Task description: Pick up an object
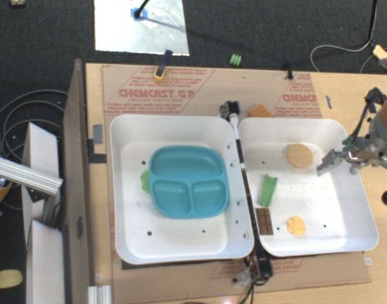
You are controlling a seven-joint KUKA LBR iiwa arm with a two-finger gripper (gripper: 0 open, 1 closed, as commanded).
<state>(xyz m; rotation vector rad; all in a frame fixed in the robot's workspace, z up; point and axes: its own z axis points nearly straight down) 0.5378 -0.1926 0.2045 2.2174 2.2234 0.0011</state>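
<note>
Nearest in the right bin [364,233] sits a small yellow piece [296,225], with a brown block [263,221] just left of it by the divider. Further back, a green stick [268,190] lies tilted. Beyond that, a round tan disc [300,156], and right of it hovers the gripper [327,162]; how wide it stands, I cannot tell. The left bin [126,233] holds a teal divided tray [188,181].
</note>
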